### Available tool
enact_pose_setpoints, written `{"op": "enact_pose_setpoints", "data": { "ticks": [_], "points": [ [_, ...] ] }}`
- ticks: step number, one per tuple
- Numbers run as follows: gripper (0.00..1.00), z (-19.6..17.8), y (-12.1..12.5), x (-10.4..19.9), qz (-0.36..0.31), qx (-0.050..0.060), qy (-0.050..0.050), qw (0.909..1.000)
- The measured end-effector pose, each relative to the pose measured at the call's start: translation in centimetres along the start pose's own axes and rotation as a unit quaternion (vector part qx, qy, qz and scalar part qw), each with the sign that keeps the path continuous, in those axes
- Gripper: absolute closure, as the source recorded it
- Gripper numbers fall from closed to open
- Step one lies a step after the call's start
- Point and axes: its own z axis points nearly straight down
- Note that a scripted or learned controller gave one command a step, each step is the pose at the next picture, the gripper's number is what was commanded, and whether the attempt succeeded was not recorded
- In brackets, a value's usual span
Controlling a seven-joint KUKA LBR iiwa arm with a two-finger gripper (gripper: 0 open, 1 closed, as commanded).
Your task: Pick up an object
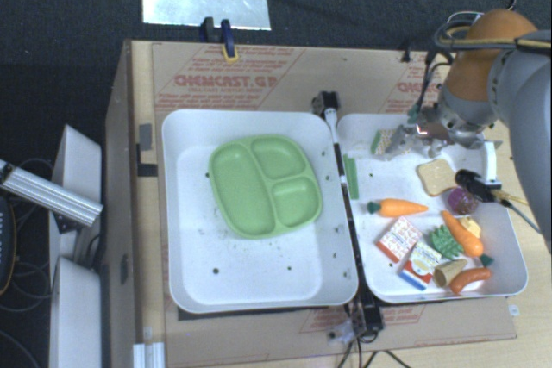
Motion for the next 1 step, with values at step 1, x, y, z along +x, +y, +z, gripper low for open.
{"op": "enact_pose_setpoints", "data": {
  "ticks": [1],
  "points": [
    [0.00, 0.02, -0.02, 0.05, 0.000, 0.000, 0.000, 1.0000]
  ]
}}
